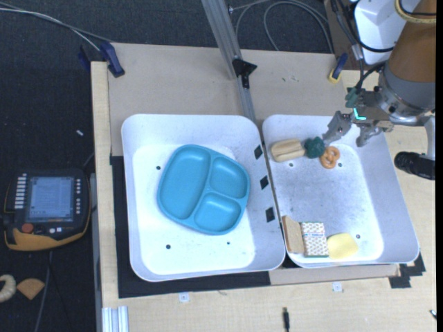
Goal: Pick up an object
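Note:
In the right bin (387, 206), near its far wall, lie a tan roll-shaped piece (286, 149), a small dark-teal object (315, 146) and an orange pretzel-shaped item (329, 158), close together. By the near wall sit a brown slab (293, 235), a patterned white box (314, 239) and a yellow lump (342, 245). My gripper (351, 131) hovers over the bin's far right corner, just right of and above the orange item. Its two fingers (337, 126) stand apart, open, with nothing between them.
The left bin (138, 241) holds a blue divided plate (204, 189). A slanted metal pole (225, 26) rises at the back between the bins. A handheld control pendant (47, 203) lies off the bench to the left. Cables trail behind the bench.

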You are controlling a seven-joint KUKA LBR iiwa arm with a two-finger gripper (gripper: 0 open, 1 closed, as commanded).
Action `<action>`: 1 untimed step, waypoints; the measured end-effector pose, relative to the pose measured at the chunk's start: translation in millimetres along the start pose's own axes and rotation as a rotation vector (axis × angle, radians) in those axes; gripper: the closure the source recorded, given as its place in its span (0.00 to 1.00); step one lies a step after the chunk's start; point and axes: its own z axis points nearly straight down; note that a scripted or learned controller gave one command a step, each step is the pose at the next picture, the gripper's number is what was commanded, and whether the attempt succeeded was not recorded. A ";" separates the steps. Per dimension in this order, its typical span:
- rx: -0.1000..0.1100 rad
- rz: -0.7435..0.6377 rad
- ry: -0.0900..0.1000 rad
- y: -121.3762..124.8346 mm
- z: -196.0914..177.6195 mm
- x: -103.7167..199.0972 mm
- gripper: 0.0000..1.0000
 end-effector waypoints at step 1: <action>-0.002 0.000 0.000 0.3 -0.7 0.0 0.00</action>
